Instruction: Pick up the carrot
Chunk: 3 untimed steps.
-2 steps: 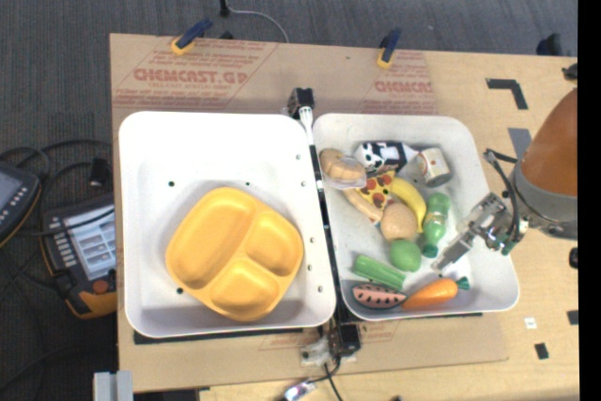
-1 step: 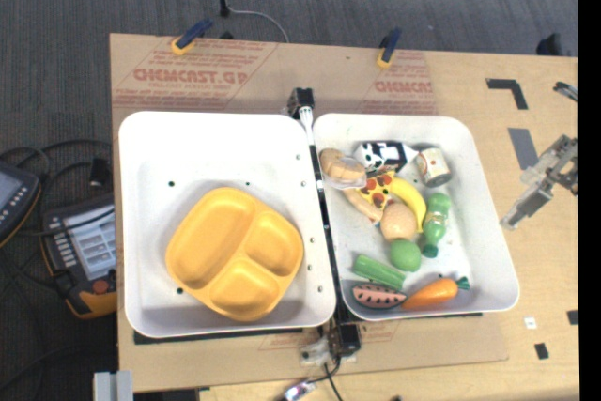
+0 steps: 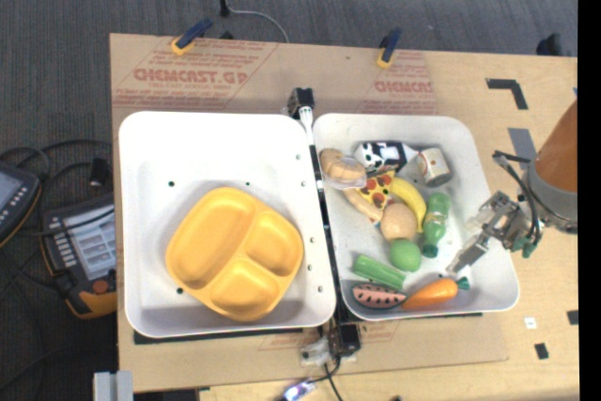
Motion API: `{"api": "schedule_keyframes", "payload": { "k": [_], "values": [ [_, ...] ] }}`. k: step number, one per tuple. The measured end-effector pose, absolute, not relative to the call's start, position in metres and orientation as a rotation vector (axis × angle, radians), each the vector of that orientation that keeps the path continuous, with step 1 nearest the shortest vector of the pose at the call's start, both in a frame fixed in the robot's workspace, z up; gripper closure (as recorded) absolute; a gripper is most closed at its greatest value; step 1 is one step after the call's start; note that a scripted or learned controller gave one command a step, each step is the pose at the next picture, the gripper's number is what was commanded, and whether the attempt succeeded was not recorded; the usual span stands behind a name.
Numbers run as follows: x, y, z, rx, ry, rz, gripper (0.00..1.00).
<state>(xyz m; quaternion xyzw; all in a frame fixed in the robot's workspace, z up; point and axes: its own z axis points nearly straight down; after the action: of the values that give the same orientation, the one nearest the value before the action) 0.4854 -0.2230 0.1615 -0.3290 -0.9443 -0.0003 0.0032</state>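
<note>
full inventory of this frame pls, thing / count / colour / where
left bin: 1, white, left half of bench
right bin: 1, white, right half of bench
tray: 1, yellow, three compartments, in left bin
carrot: 1, orange, right bin, front edge
watermelon slice: 1, red and green, left of carrot
banana: 1, yellow, middle of right bin
pizza slice: 1, yellow and red, left of banana
green ball: 1, right bin, below the middle
green bottle: 1, right of banana
clamps: 2, yellow and blue, back edge of bench
gripper: 1, grey, over right bin, above carrot
arm: 1, grey and orange, right
</note>
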Motion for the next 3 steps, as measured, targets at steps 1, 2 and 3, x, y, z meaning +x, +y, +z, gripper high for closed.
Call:
{"api": "schedule_keyframes", "payload": {
  "k": [1, 2, 3],
  "values": [
    [0.49, -0.2, 0.107, -0.575, -3.101, -0.007, 0.0],
    [0.488, -0.18, 0.089, -1.149, -2.941, 0.006, 0.0],
    [0.553, -0.216, 0.17, -1.183, -2.91, 0.002, 0.0]
  ]
}}
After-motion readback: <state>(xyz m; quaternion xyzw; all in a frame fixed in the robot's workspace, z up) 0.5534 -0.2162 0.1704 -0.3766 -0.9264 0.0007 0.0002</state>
